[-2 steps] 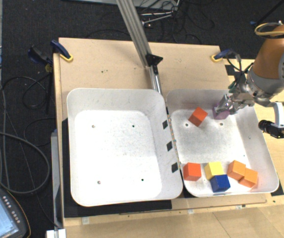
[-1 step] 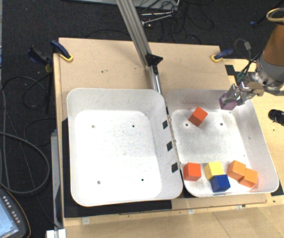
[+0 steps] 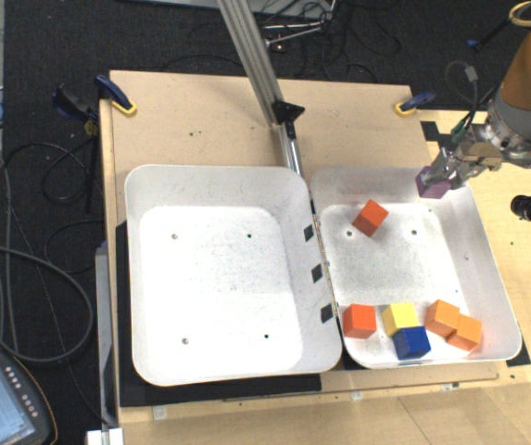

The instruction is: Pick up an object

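My gripper (image 3: 439, 176) hangs over the far right corner of the right bin (image 3: 487, 248), shut on a small purple block (image 3: 431, 185) that shows between its fingers. An orange block (image 3: 371, 218) lies tilted in the bin's far half, to the left of and below the gripper. Along the near edge sit a red-orange block (image 3: 360, 320), a yellow block (image 3: 399, 316), a blue block (image 3: 411, 342) and two orange blocks (image 3: 444, 315) (image 3: 466, 332) touching each other.
The left bin (image 3: 145, 248) lies beside the right one, and black clips (image 3: 317, 272) line the seam between them. A slanted metal pole (image 3: 251, 49) ends at the far edge between the bins. Clamps (image 3: 117, 95) (image 3: 415, 103) grip the bench's far corners.
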You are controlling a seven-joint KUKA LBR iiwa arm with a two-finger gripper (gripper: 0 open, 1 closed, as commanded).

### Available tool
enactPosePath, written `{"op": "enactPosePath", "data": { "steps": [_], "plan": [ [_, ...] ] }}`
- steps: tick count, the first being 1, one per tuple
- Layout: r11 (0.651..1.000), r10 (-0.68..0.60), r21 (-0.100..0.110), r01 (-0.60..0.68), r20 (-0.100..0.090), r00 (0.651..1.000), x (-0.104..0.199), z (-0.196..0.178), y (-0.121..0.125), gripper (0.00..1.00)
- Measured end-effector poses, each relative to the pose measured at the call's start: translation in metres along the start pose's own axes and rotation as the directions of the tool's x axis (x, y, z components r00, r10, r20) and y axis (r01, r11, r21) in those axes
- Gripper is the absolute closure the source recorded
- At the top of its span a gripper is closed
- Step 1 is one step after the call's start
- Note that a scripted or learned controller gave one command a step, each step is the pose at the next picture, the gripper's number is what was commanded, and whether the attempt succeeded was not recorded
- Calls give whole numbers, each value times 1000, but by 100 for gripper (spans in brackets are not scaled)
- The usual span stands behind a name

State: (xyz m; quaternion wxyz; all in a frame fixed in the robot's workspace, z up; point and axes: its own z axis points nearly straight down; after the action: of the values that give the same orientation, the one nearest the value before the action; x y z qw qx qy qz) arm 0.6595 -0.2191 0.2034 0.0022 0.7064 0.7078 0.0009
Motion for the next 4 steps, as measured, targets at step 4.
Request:
{"op": "enactPosePath", "data": {
  "steps": [4],
  "plan": [
    [1000, -6, 7, 6, -4, 1000, 207, -3, -48, 100]
  ]
}}
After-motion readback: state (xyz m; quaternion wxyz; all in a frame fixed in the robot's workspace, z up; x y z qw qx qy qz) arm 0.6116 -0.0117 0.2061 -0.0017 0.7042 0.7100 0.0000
